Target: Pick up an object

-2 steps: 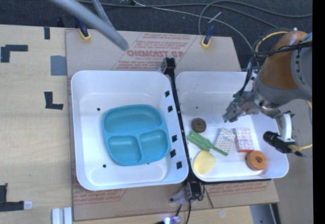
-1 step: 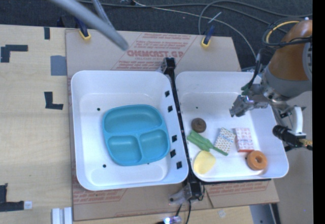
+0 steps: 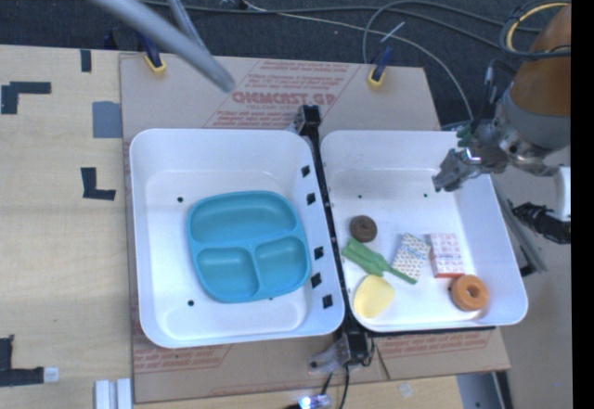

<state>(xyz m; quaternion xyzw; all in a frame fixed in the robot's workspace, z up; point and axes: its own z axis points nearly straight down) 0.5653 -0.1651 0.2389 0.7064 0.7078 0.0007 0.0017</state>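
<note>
The gripper (image 3: 452,173), whose state cannot be told, hovers at 12 o'clock of the right bin (image 3: 501,240), while the likely target, the orange doughnut (image 3: 470,292) at 4 o'clock, appears light and rigid, best pinched across its outer rim.

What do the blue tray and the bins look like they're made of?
Blue tray: probably moulded plastic, matte, with three rounded compartments. White bins: likely thin plastic too, smooth with a faint sheen and rounded corners; the view leaves it open.
</note>
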